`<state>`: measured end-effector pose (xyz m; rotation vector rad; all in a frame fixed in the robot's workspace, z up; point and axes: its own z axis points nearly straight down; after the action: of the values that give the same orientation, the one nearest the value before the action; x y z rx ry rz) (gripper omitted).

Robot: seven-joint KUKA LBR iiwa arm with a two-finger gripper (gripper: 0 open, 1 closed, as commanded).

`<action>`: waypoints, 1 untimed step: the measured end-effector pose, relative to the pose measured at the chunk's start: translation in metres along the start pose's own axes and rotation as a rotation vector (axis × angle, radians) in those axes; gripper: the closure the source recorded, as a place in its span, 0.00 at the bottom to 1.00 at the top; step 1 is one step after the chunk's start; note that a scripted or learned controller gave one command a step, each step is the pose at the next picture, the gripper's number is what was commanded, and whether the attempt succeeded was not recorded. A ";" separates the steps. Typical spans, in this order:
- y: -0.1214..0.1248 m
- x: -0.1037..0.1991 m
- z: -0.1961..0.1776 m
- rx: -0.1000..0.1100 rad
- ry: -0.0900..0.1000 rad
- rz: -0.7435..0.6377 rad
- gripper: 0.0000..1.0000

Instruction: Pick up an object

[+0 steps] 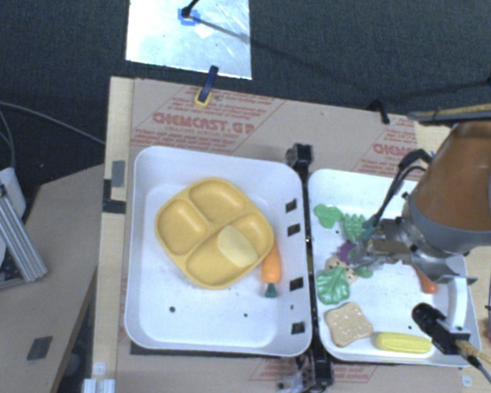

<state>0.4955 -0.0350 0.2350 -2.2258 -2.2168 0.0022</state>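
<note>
Nearest the camera, a yellow corn cob (402, 342) lies along the front wall of the right bin (333, 187), and just left of it a tan, speckled cracker (348, 323) lies flat on the bin floor. A little farther in, a dark green leaf piece (334, 284) lies just above the cracker, close to the divider between the two bins. In the left bin (156, 312), an orange carrot (271, 267) with a green end lies against the right side of a yellow divided plate (214, 231), which sits tilted near the bin's middle. Level with the plate, the tool (363, 248) reaches in from the right under the grey and orange arm (471, 183) and sits low over a cluster of small things in the right bin: a purple piece (348, 251) at its tip and a green piece (355, 225) just behind it. Whether the tool is open, closed or gripping anything cannot be told at this angle. A small orange piece (428, 285) shows just under the arm's wrist. Farther back, a lighter green leaf (328, 215) lies near the bin's rear left. Beyond both bins, a printed cardboard sheet (236, 117) lies under them, with a blue and yellow item (207, 86) at its far edge and a shiny square sheet (191, 22) behind.
</note>
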 end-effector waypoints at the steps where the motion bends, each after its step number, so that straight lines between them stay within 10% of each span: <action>1: 0.012 0.055 0.019 0.000 0.003 -0.012 1.00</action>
<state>0.5077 0.0198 0.2155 -2.2109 -2.2294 -0.0012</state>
